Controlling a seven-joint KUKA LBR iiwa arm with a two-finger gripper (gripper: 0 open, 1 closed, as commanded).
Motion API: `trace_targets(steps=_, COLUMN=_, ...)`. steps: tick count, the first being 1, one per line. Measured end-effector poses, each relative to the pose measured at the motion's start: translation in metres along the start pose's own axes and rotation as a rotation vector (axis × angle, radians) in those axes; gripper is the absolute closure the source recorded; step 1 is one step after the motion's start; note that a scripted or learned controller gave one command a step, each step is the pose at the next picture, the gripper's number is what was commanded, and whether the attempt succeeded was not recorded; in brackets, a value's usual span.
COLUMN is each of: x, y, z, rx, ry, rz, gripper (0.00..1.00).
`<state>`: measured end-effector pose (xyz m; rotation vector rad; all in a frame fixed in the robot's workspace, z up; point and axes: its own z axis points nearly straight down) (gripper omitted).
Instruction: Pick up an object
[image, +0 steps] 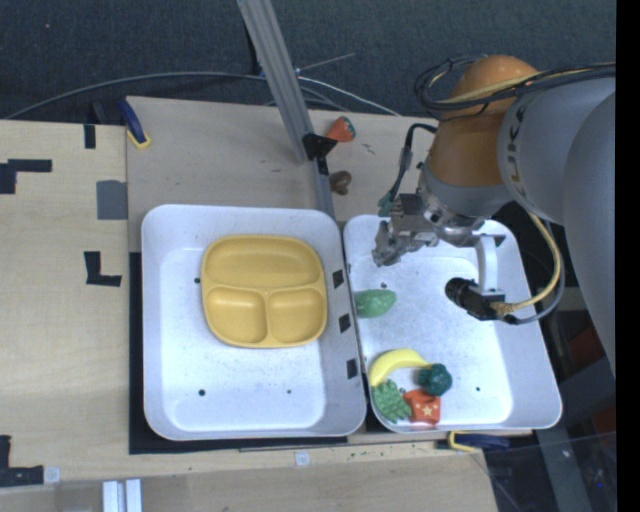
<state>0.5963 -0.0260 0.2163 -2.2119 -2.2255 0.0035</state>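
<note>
I find nothing picked yet: gripper (388, 252), finger state indeterminate, hangs just beyond the green object (375, 302) in the right bin (520, 400).

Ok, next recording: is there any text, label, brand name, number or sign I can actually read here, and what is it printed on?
Dark lettering on the grey arm housing, by the orange band: seen edge-on and cropped, too blurred to read.
Red block in the right bin: a small pale mark, too small to tell if it is a sign.
Yellow tray, left bin, bench: no readable text.
</note>
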Motion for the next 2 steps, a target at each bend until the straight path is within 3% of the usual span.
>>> trace_targets(steps=2, x=0.112, y=-0.020, z=-0.008, rx=-0.001, ry=0.001, rz=-0.002, gripper=1.00)
